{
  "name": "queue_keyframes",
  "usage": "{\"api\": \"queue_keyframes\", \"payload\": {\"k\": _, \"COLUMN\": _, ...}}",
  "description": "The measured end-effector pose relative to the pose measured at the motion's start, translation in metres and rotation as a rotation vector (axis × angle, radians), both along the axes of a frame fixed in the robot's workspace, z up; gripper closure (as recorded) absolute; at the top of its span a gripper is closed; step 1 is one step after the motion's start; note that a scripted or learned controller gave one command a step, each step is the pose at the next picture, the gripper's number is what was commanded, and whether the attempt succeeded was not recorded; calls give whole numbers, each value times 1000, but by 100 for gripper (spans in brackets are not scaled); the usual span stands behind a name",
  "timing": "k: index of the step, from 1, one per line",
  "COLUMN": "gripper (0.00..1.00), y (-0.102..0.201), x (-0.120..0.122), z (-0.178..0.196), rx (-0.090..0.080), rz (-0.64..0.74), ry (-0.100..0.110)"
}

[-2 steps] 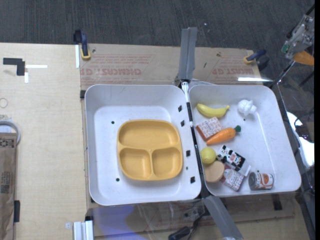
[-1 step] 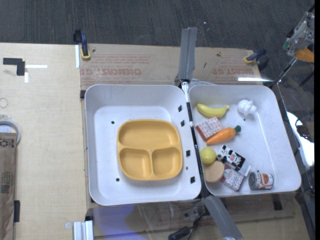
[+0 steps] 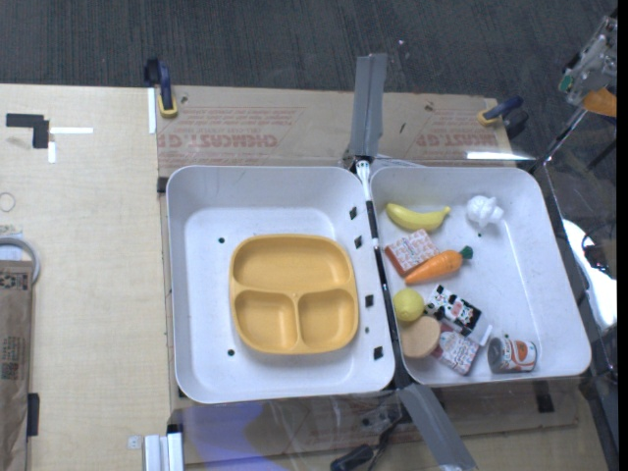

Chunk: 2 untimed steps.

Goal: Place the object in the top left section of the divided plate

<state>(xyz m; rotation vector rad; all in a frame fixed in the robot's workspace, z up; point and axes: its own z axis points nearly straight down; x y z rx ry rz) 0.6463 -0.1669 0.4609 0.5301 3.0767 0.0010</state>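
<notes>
The divided plate (image 3: pixel 293 293), a yellow-orange tray with one wide section along its far side and two smaller sections along its near side, lies flat in the middle of the left bin (image 3: pixel 191 263). Nothing rests in any of its sections.

The loose objects all lie in the right bin (image 3: pixel 549 263), touching or just beside one another toward that bin's left half. A banana (image 3: pixel 417 215) lies near the far left corner, with a small white object (image 3: pixel 483 210) to its right. Below the banana sits a red-and-white box (image 3: pixel 409 253), and a carrot (image 3: pixel 436 265) lies tilted just beside it. Nearer the camera are a lemon (image 3: pixel 408 305), a black-and-white carton (image 3: pixel 454 311), a round tan piece (image 3: pixel 422 337), another small red-and-white packet (image 3: pixel 458 352) and a can (image 3: pixel 512 354) lying on its side near the right bin's near edge.

The end effector (image 3: pixel 592 63) shows at the top right corner of the view, above the dark floor beyond the counter (image 3: pixel 88 292), well apart from both bins and from every object. It touches nothing, and nothing can be seen held in it. It is too small and blurred to tell how far it is open.
</notes>
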Motion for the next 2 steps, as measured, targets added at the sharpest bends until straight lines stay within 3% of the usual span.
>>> {"api": "queue_keyframes", "payload": {"k": 2, "gripper": 100, "y": 0, "x": 3, "z": 18, "rx": -1, "rz": 0, "ry": -8}}
